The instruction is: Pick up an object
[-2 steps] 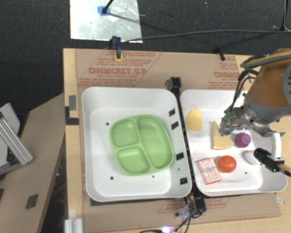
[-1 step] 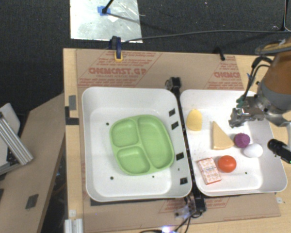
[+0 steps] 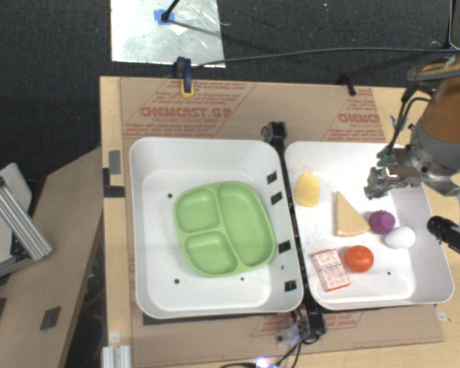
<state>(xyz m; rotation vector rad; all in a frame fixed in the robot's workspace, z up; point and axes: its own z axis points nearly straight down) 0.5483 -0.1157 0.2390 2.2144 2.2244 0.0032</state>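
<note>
The right bin [image 3: 414, 291] holds a yellow lemon-like piece [image 3: 307, 188], a tan cheese wedge [image 3: 349, 215], a purple ball [image 3: 382, 221], a white egg [image 3: 399, 238], a red tomato [image 3: 359, 258] and a small red-and-white packet [image 3: 330, 270]. My gripper [image 3: 379, 187] hangs over the bin's upper right part, just above the purple ball and to the right of the wedge's tip. Nothing shows between its tips. The grey arm with its orange band comes in from the right edge.
The left bin [image 3: 149, 205] carries a green three-compartment plate [image 3: 224, 227]. A black clamp bar [image 3: 285, 205] runs between the two bins. Cables cross the dark background above. A black fixture [image 3: 449, 233] sits by the right bin's right rim.
</note>
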